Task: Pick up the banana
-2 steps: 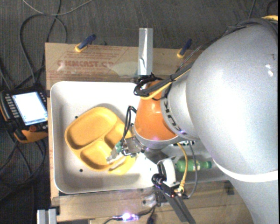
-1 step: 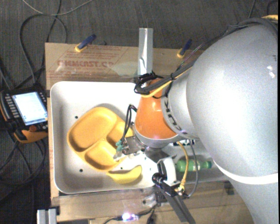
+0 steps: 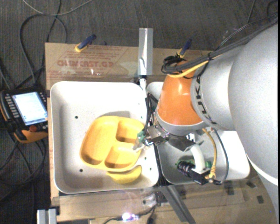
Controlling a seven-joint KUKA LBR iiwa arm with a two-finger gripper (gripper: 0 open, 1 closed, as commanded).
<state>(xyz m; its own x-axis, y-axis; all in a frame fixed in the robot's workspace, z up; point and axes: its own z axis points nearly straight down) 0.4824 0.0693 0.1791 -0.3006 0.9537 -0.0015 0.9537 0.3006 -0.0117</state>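
Most of the banana [image 3: 126, 174] hides under a yellow divided tray [image 3: 110, 145] low in the left bin [image 3: 65, 101]; its exposed curve runs roughly left-right. The gripper [image 3: 142, 141] sits at centre frame.

A brown bench [image 3: 93, 62] with faint red lettering bears two shallow white bins side by side: the left bin [image 3: 65, 125] shows nearly whole, while the right bin [image 3: 235, 164] lies mostly under the arm. Two clamps with blue handles grip the bench's far edge, one [image 3: 85, 42] near the left, another [image 3: 185, 46] farther right.
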